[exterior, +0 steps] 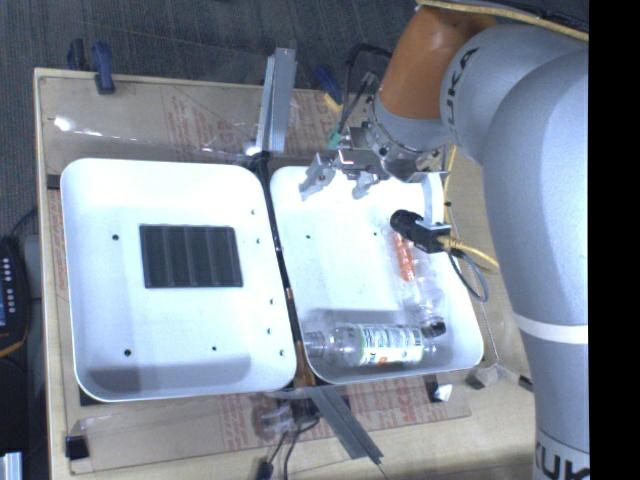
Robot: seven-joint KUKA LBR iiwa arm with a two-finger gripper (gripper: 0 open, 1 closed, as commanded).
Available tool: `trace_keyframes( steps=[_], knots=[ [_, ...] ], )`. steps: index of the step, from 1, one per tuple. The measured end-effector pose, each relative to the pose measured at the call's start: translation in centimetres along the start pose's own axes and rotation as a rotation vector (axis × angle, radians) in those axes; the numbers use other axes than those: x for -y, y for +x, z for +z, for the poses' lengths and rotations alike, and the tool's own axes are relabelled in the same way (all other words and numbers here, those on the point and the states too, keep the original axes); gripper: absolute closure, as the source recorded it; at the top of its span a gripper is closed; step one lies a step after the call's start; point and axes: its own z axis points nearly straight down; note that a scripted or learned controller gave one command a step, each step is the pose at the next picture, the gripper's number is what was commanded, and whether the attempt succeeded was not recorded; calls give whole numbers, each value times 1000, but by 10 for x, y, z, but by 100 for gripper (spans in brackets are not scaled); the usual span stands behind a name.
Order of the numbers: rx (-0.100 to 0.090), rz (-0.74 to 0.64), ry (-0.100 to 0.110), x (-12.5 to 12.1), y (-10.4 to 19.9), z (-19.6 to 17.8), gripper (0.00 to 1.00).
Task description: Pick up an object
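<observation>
Two shallow white plastic bins sit side by side; the left bin [90, 268] has one dark ribbed panel [190, 256]. The right bin [330, 258] holds one clear plastic bottle [372, 345] along its near edge and one orange-filled clear tube [406, 260] by its right edge. The metal two-finger gripper [340, 176] hovers spread open over its far edge, holding nothing

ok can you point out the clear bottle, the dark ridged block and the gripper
clear bottle [372, 345]: camera view, on its label, lying in the right bin
dark ridged block [190, 256]: camera view, on the middle of its top face, in the left bin
gripper [338, 180]: camera view, midway between its fingertips, above the right bin's far end
</observation>
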Motion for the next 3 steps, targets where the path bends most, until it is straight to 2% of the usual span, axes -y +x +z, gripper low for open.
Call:
trace_keyframes(
  steps=[1, 2, 3],
  knots=[
    [1, 18, 0, 45, -103, 67, 0],
    [1, -44, -5, 45, -106, 10, 0],
    [3, -212, -6, 42, -107, 7, 0]
  ],
)
